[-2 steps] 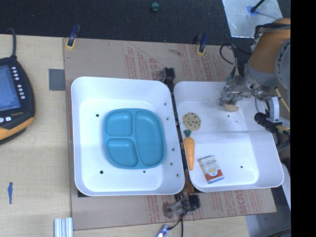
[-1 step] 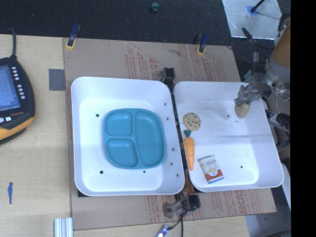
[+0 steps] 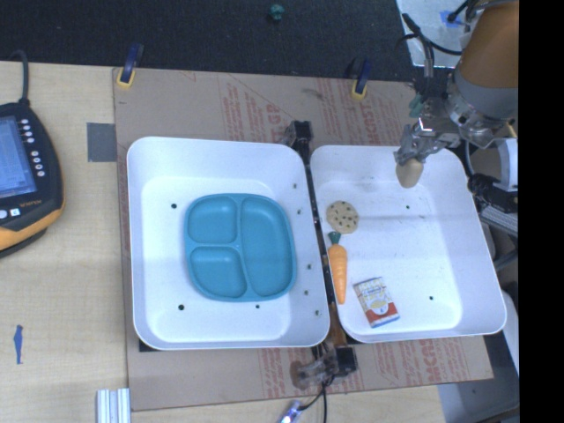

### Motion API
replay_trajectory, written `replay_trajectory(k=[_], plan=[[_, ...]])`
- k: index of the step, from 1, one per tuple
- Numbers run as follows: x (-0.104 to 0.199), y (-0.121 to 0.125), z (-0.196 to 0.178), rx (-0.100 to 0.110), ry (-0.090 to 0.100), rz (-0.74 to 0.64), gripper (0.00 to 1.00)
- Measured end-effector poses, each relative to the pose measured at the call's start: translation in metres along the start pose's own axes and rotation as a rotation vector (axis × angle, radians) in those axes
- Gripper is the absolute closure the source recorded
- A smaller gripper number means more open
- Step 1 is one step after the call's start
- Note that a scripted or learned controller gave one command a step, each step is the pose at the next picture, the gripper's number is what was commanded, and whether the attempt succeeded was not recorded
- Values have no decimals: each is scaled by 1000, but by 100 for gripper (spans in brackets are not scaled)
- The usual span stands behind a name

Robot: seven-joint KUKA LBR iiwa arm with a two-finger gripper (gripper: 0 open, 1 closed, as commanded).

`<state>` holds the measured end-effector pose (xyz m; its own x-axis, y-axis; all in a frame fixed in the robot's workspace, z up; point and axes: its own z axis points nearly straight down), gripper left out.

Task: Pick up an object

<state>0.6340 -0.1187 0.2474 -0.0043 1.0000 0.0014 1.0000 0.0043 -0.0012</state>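
Arm (image 3: 489, 51) enters at the upper right of the frame, its orange band above a grey wrist that points down and left over the top edge of the right bin (image 3: 441, 236). Its jaws (image 3: 410, 167) hang there closed on a small tan object (image 3: 409, 175), which sits between the fingertips above the bin's upper part. Lower in the same bin, along its left side, lie a cookie (image 3: 342, 216), a carrot (image 3: 337, 271) just below it, and a small packet (image 3: 375, 301) to the carrot's right. At frame centre, the left bin (image 3: 159, 307) holds a blue divided plate (image 3: 239, 246). On the tabletop (image 3: 62, 324) at far left rests a pendant (image 3: 25, 176).
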Motion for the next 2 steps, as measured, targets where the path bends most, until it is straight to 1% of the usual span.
replay_trajectory(k=[1, 2], plan=[[50, -25, -7, 3, -1, -1, 100], [112, -51, 3, 4, -3, -2, 100]])
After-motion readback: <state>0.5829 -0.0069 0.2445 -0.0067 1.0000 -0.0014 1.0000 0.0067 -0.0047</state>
